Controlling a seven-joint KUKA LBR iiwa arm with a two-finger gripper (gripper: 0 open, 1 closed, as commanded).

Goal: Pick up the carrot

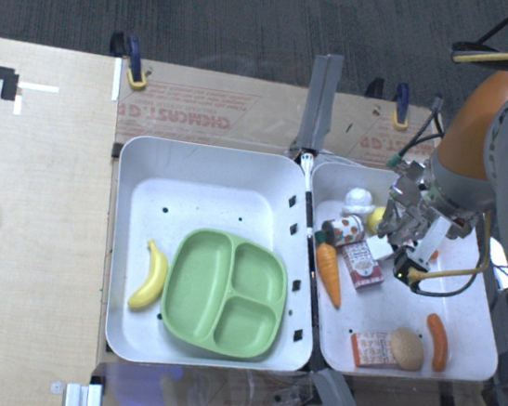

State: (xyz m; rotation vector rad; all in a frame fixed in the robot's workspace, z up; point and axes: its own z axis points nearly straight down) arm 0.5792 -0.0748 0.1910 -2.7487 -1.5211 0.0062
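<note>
The carrot (328, 274) is orange with a green top end and lies lengthwise in the right bin (465, 372), close to its left wall. My gripper (398, 234) hangs over the middle of that bin, up and to the right of the carrot and apart from it. A red packet (361, 264) lies between the carrot and the gripper.
Around the gripper lie a small brown jar (344, 229), a white object (359, 200) and a yellow piece (375, 219). A sausage (438, 342), a bread roll (407, 348) and an orange packet (368, 348) sit near the front. The left bin (129, 227) holds a green plate (227, 292) and a banana (148, 276).
</note>
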